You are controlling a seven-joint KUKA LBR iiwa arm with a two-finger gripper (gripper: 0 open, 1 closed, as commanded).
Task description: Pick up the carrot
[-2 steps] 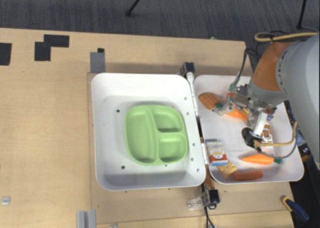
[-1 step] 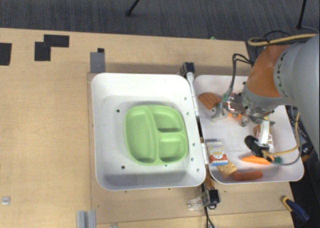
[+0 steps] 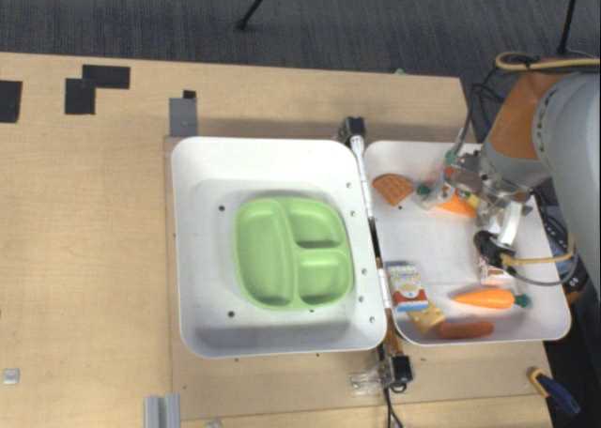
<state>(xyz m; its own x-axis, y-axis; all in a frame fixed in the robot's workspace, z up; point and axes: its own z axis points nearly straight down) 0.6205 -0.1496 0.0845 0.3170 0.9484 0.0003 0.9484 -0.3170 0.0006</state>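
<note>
1. So, the carrot [image 3: 484, 299] lies flat in the right bin [image 3: 437, 248], near the edge at the bottom of the view. Its length runs left-right and its green top [image 3: 519, 301] points at the bin's right wall.
2. The gripper [image 3: 468, 187] sits over the back half of that bin, well apart from the carrot and just beside a small orange piece [image 3: 457, 206]. Can't tell from this angle whether it's open or closed, or has hold of anything.
3. Step in hand, as I judge it: the approach, i.e. getting above the carrot before any descent. The carrot isn't lifted yet.
4. Aim for the thick orange middle, not the green end. The taper prob. slips out of a pinch.
5. Turn the wrist so the closing goes across the carrot's short axis, i.e. back-to-front in the bin.
6. Watch the neighbours. A reddish sausage [image 3: 463, 329] lies just below the carrot in the view, w/ a cracker [image 3: 428, 316] and a small carton [image 3: 406, 287] to its left. Drift toward the sausage and it likely gets caught too.
7. The right wall is near the green top, so come straight down vs. sweeping in sideways.
8. Lift straight up, slowly, and check the carrot rises w/ the gripper before moving off. The green plate [image 3: 291, 252] in the left bin [image 3: 202, 229] is no concern.
</note>
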